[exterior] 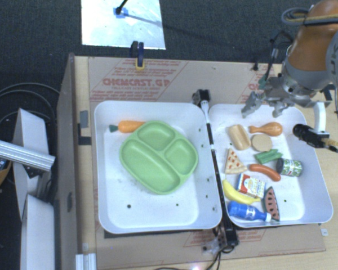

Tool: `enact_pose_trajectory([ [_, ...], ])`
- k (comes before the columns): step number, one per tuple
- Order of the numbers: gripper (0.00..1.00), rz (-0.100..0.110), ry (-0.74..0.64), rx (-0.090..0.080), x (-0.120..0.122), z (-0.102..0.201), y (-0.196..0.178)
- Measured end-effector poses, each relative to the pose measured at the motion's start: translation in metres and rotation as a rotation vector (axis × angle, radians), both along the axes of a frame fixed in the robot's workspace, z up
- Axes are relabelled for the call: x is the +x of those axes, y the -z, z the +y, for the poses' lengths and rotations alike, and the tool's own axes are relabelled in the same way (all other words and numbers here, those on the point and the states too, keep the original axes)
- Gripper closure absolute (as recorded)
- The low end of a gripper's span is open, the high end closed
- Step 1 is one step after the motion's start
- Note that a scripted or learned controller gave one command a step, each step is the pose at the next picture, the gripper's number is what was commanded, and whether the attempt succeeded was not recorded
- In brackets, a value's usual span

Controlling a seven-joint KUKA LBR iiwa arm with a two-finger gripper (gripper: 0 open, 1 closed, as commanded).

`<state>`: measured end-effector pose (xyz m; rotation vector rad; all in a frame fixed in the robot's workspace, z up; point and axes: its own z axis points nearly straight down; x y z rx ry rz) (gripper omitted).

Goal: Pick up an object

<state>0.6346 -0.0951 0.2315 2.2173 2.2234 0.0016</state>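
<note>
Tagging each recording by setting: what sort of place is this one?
Most likely a robotics lab bench for grasping trials: two white bins on a cardboard sheet, toy food such as a banana and carrot, and loose cables on dark carpet.

Right bin (pixel 310 207) holds the pickable toy food, clustered left-centre.
- Bread roll (pixel 239 136): tan, elongated, lying flat at 11 o'clock of the pile.
- Chicken drumstick (pixel 266 129): orange-brown, on its side at 12 o'clock, bone end pointing left.
- Round beige slice (pixel 262 143): just below the drumstick.
- Green pepper piece (pixel 268 156): touching the slice.
- Green can (pixel 290 167): on its side at 3 o'clock.
- Hot dog (pixel 265 172): red-orange, slanted, centre.
- Pizza slice (pixel 233 162): triangular, at 9 o'clock.
- Red-white carton (pixel 252 184): flat.
- Banana (pixel 236 193): yellow, at 7 o'clock.
- Blue bottle (pixel 245 212): on its side at 6 o'clock.
- Watermelon slice (pixel 272 203): at 5 o'clock.

Left bin (pixel 152 221): carrot (pixel 129 126) at 11 o'clock, touching the green divided plate (pixel 159 157) at centre.
</note>
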Motion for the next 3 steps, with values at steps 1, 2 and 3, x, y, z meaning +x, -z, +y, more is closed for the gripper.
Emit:
enact_pose_trajectory([
  [1,0.0,0.001,0.0,0.0,0.021,-0.011,0.153],
  [2,1.0,-0.003,0.0,0.0,0.022,-0.011,0.136],
  [3,1.0,-0.003,-0.005,0.002,-0.007,0.038,0.042],
])
